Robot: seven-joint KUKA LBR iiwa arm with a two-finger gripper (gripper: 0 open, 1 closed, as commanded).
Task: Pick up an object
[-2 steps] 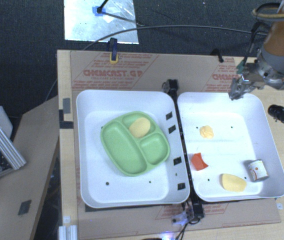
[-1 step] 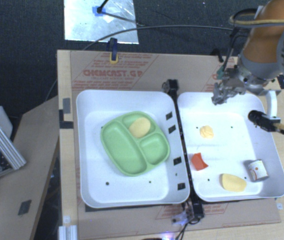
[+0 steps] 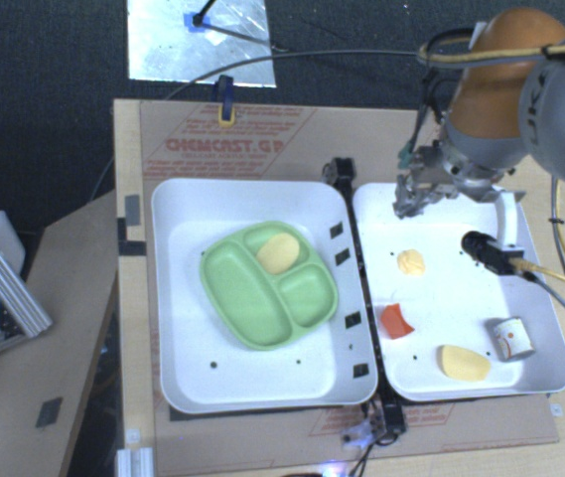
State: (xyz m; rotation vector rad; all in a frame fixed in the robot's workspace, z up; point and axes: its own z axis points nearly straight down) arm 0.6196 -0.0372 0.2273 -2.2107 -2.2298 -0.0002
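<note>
4 things lie in the right bin [image 3: 461, 296] — ball [image 3: 411, 262], red piece [image 3: 394, 321], yellow lump [image 3: 464, 363], cylinder [image 3: 511, 338]. The gripper [image 3: 408, 204] hangs above the bin's far left part, apart from them — spread or closed, I cannot tell.

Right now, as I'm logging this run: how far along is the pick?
Done: nothing yet looks picked; the small yellow ball, red piece, yellow oval and small can all lie on the right bin floor. In hand: the gripper hangs over that bin's far corner beside the other bin, with no object seen in it. Left: descend on one item, grasp and lift it.
</note>
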